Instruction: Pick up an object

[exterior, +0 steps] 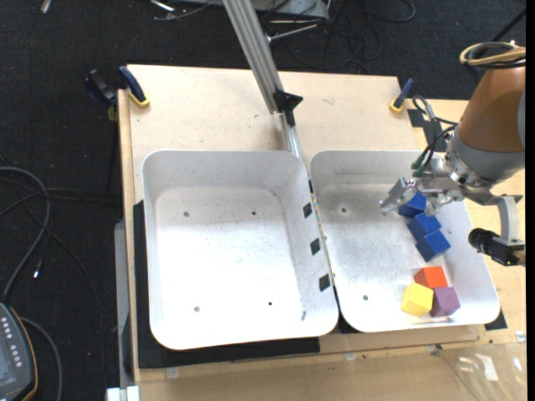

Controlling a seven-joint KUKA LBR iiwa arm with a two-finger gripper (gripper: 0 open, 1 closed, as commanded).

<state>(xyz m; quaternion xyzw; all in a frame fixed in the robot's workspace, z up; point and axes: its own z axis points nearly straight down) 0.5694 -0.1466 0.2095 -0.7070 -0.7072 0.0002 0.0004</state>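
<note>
Blocks sit nearest the camera, bunched in the front right corner of the right bin: a yellow block at the front, a purple block touching its right side, and an orange block just behind the two, touching both. Farther back in the same bin lies a line of blue blocks, running at a slant from the middle of the bin's right half up toward the gripper, well clear of the coloured bunch in front. The gripper hangs low over the far end of that blue line, its grey metal parts right against the topmost blue piece; whether its fingers stand open or closed, or have anything between them, I cannot tell from this angle. Behind it the arm comes in from the right, orange band above the grey wrist. The left bin lies beside the right one, their rims meeting along the middle. Beyond both bins the bench shows bare wood, with a slanted metal rail crossing its far edge and clamps at the far corners.
</note>
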